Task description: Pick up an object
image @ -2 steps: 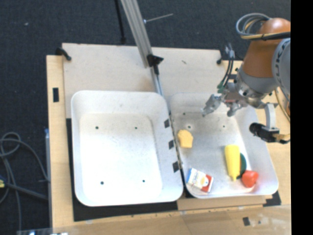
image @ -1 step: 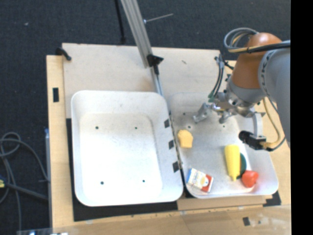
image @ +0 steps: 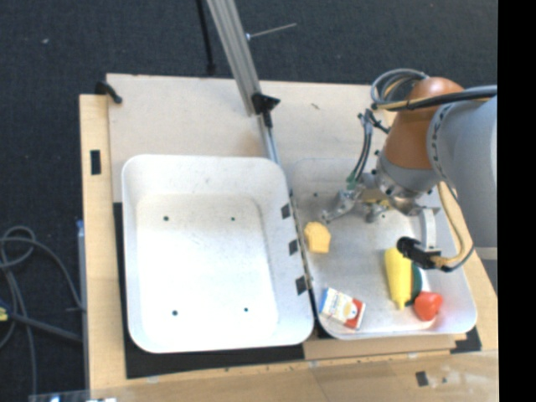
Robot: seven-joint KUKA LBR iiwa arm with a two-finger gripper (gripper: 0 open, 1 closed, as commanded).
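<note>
The gripper (image: 362,205) hangs over the far part of the right bin (image: 368,329); whether it is open or closed cannot be told. Near it lies a yellow block (image: 317,238). Closer to the front are a small carton (image: 342,308), a banana (image: 398,276) and a red ball (image: 427,306). The left bin (image: 138,174) sits alongside on a tan bench (image: 176,107) over dark carpet (image: 84,23).

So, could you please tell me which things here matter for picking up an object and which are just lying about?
For the job:
gripper
yellow block
banana
red ball
small box
right bin

Just lying about:
left bin
metal pole
cables
</note>
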